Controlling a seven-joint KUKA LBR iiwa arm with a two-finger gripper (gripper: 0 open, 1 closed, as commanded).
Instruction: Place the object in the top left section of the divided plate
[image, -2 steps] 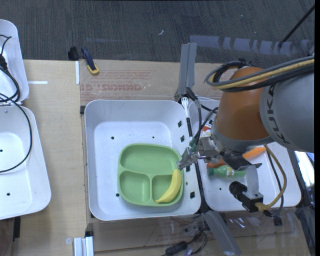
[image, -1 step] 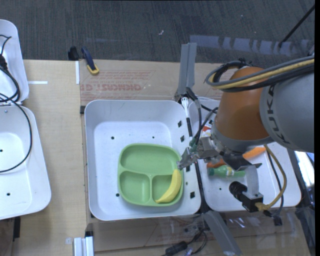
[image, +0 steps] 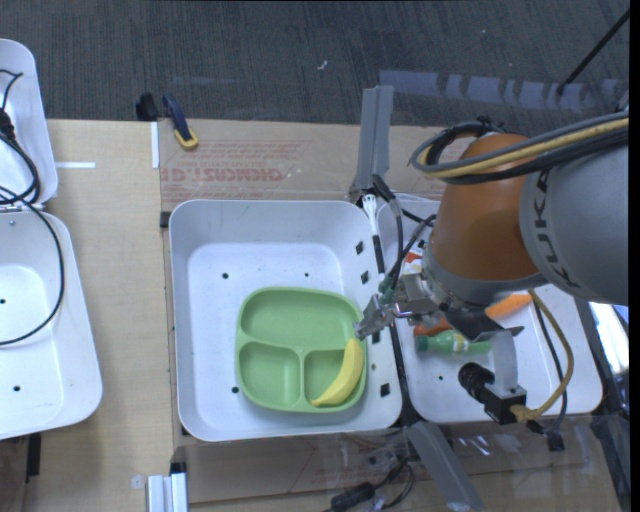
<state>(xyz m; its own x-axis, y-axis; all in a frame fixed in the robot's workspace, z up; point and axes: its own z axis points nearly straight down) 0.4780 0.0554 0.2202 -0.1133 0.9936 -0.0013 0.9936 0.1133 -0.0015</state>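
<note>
The left bin (image: 190, 300) carries a green divided plate (image: 290, 325), which sits toward the bin's front right corner, with bare white floor along the back and left walls. The plate has one long section across its back and two smaller ones along its front. A banana (image: 344, 375) lies in the front right section, curving up along the plate's right rim, its upper tip near the rim's right edge (the long back section holds nothing).

Just past the plate's right rim, over the divider between the two bins, is the gripper (image: 375, 315). Its metal parts and cables crowd together there, so I cannot tell whether it is open or closed, and nothing can be seen held in it. The grey arm (image: 590, 230) with its orange band (image: 480, 225) comes in from the right and covers much of the right bin (image: 425, 395).

In the right bin, below the wrist, a small green bottle (image: 452, 344) lies on its side near the bin's left wall. An orange thing (image: 510, 303) that looks like a carrot pokes out from under the arm just behind it.
</note>
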